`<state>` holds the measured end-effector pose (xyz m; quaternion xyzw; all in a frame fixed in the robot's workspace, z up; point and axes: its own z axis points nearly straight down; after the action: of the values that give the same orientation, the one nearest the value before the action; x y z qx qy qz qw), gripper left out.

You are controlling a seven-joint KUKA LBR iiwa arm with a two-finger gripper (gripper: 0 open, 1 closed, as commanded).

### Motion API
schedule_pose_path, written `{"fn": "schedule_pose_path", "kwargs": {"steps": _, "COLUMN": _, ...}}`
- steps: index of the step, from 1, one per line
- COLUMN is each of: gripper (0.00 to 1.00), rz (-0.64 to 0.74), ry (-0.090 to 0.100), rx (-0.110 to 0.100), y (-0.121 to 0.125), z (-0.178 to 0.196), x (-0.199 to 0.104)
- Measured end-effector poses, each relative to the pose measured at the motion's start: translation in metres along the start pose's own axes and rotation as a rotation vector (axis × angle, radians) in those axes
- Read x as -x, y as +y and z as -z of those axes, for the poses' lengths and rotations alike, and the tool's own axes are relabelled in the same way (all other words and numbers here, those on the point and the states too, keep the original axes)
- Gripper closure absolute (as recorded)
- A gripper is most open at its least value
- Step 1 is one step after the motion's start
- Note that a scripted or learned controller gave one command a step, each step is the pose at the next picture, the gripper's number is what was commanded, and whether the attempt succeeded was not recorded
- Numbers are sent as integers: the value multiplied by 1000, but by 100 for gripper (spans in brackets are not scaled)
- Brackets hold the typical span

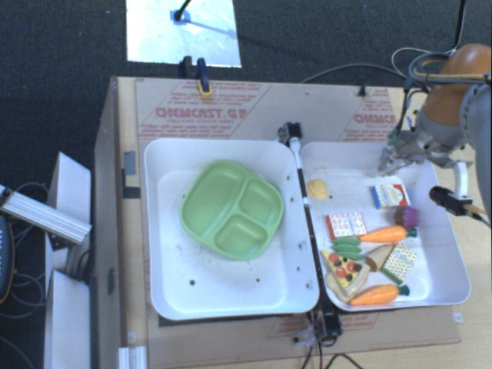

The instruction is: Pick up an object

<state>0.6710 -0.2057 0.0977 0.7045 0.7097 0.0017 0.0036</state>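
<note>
Tray [232, 218] sits in the left bin [173, 298]. Right bin [450, 271] has everything else: carton [390, 194] behind, carrot [382, 235] mid, pizza [344, 269] and another carrot [376, 295] up front. Gripper [393, 160] over its back edge.

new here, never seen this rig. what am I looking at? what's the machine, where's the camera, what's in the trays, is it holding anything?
One fixed camera above the bench, looking down at a slant. The grey machine with the orange band at the right is a robot arm; its gripper is over the far corner of the right bin. I can't see anything between its fingers, so I wouldn't say it holds anything.

The left bin holds a green divided plate. The right bin holds small toy food: a tan round piece, a small carton, a red-and-white box, two carrots, a purple piece and a pizza slice. Its job is to pick one up.
</note>
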Motion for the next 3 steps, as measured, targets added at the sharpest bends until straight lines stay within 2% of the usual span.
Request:
{"fn": "schedule_pose_path", "kwargs": {"steps": 1, "gripper": 0, "rz": 1, "ry": 0, "rx": 0, "y": 0, "z": 0, "x": 0}}
{"fn": "schedule_pose_path", "kwargs": {"steps": 2, "gripper": 100, "rz": 3, "ry": -2, "rx": 4, "y": 1, "z": 12, "x": 0}}
{"fn": "schedule_pose_path", "kwargs": {"steps": 3, "gripper": 0, "rz": 4, "ry": -3, "rx": 3, "y": 1, "z": 12, "x": 0}}
